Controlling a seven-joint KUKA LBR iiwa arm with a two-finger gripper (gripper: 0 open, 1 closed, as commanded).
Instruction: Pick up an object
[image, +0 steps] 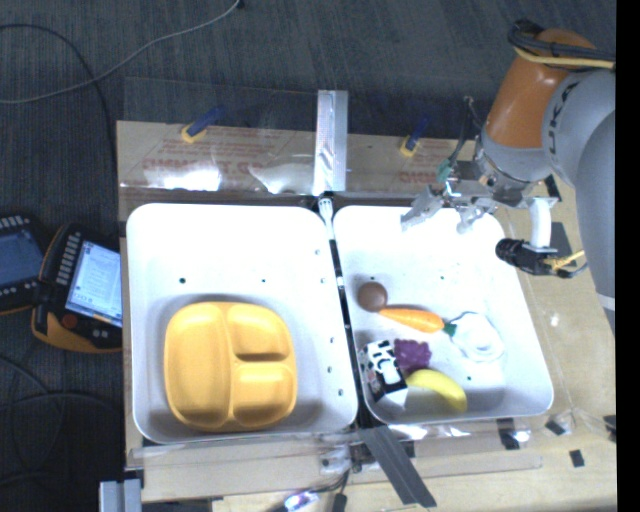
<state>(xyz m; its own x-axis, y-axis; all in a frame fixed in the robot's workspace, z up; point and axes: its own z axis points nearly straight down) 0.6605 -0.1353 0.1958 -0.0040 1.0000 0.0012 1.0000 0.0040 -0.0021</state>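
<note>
My gripper (441, 216) hangs over the far edge of the right bin (520, 300), its two fingers spread open with nothing between them. Lower in that bin lie a small brown ball (372, 294), an orange carrot (412, 319), a purple grape bunch (412, 353), a yellow banana (437, 390), a black-and-white box (383, 365) and a clear plastic cup (477, 337). The gripper stands well behind all of them, touching none.
A yellow compartment tray (231, 363) lies in the left bin (160, 250). A metal divider post (331, 140) stands behind the wall shared by the bins. A handheld pendant (80, 290) lies off the bench to the left.
</note>
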